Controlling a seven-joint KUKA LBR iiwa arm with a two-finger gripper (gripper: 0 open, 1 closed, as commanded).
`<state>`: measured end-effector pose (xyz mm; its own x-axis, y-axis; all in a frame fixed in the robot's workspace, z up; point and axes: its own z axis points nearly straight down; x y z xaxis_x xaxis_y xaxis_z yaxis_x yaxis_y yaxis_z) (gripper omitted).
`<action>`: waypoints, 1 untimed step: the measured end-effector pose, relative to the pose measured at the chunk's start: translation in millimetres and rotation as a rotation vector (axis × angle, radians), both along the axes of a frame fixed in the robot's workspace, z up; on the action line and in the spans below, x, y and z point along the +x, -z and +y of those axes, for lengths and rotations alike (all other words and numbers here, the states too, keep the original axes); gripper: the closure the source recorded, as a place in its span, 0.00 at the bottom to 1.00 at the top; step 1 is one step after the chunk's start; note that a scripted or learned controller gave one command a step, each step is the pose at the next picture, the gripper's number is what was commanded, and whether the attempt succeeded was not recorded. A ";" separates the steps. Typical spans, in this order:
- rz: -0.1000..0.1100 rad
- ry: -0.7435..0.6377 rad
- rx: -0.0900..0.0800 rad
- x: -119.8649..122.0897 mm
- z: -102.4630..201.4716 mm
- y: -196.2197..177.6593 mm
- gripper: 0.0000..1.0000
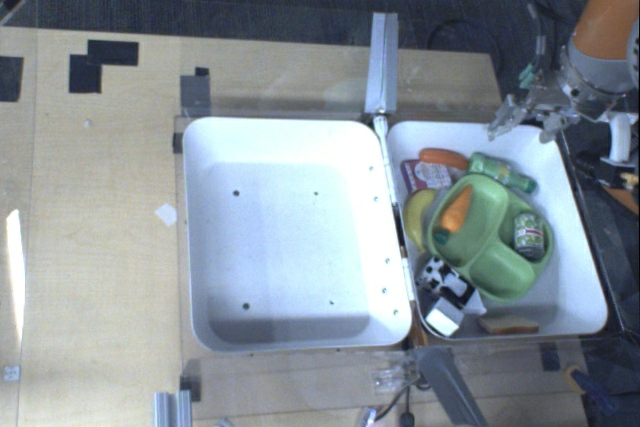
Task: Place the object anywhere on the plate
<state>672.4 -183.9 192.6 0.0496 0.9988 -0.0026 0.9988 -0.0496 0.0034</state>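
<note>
Gripper (527, 115), fingers spread and holding nothing, hovers off the upper right of the green plate (492, 245), where an orange carrot (455, 210) already lies; placement looks done, next is clearing away.

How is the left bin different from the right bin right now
The left bin shows mostly bare white floor; the right bin holds a green plate and a crowd of small items. The gripper hangs at the right bin's far rim, away from the left bin. Both are shallow, white and side by side.
</note>
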 end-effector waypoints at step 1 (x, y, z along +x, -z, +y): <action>0.001 0.069 0.002 -2.0 14.9 -9.2 0.00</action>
